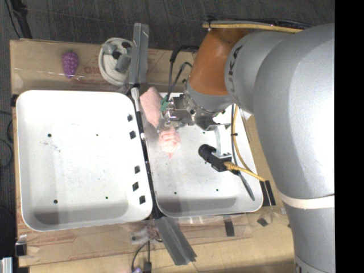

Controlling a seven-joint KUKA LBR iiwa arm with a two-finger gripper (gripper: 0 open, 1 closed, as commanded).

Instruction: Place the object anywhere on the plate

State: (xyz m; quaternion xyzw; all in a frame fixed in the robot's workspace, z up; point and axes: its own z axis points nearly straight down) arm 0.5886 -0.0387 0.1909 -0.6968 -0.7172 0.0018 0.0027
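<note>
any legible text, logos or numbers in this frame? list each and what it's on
"KUKA" lettering, partly seen and sideways, on the grey arm by the orange band; only some letters read.
Faint reddish print on the cardboard behind the bins, beside the purple object: too blurred to read.
Nothing printed on the left bin, the right bin, the pink object or the gripper.
</note>
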